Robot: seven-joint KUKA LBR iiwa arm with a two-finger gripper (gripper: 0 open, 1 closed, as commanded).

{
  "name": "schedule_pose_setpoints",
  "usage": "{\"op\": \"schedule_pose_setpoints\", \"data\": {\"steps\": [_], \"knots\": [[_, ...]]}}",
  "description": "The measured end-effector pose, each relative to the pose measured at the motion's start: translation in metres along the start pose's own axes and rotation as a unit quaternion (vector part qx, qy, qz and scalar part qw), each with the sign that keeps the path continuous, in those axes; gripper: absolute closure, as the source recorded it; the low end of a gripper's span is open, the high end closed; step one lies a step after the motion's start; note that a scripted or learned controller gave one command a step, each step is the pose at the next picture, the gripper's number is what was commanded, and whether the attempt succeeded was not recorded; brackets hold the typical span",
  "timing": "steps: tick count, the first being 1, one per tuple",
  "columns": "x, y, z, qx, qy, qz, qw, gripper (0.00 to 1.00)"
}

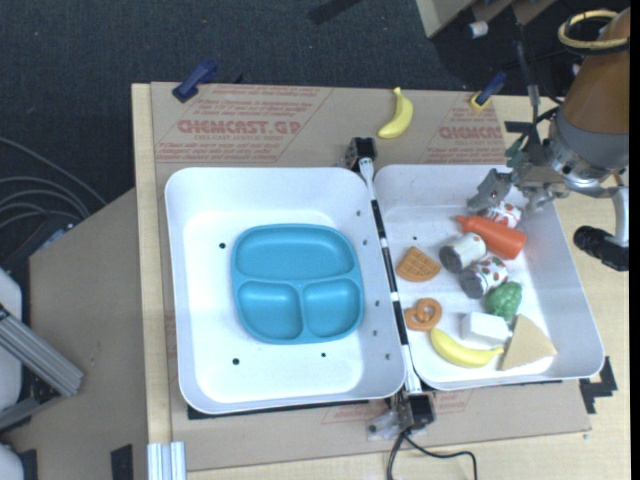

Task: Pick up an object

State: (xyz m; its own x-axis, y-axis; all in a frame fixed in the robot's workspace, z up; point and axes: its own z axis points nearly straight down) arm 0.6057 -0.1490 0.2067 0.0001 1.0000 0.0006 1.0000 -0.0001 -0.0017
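Note:
My gripper (pixel 512 194) hangs over the far part of the right bin (pixel 570 268), just above an orange carrot (pixel 492 234) and a small red-and-white item (pixel 509 214). Nothing is visibly held. Below the carrot lie a grey can (pixel 461 253), a second can (pixel 483 276) and a green broccoli piece (pixel 505 299). A waffle (pixel 418 264) and a pretzel ring (pixel 424 314) lie toward the bin's left side. A banana (pixel 463 349), a white block (pixel 488 325) and a cheese wedge (pixel 528 343) sit at the near edge.
The left bin (pixel 200 268) holds a blue divided plate (pixel 296 282). A second banana (pixel 397 116) lies on the cardboard behind the bins. Clamps sit on the divider between the bins at the far (pixel 360 153) and near (pixel 412 408) ends.

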Motion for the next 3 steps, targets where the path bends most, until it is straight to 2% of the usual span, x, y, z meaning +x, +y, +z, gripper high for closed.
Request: {"op": "schedule_pose_setpoints", "data": {"steps": [1, 2, 3], "knots": [[-0.014, 0.05, 0.103, -0.009, -0.003, -0.001, 1.0, 0.0], [-0.025, 0.062, 0.12, -0.003, -0.001, -0.001, 1.0, 0.0], [-0.024, 0.062, 0.111, -0.003, -0.001, -0.002, 1.0, 1.0]]}}
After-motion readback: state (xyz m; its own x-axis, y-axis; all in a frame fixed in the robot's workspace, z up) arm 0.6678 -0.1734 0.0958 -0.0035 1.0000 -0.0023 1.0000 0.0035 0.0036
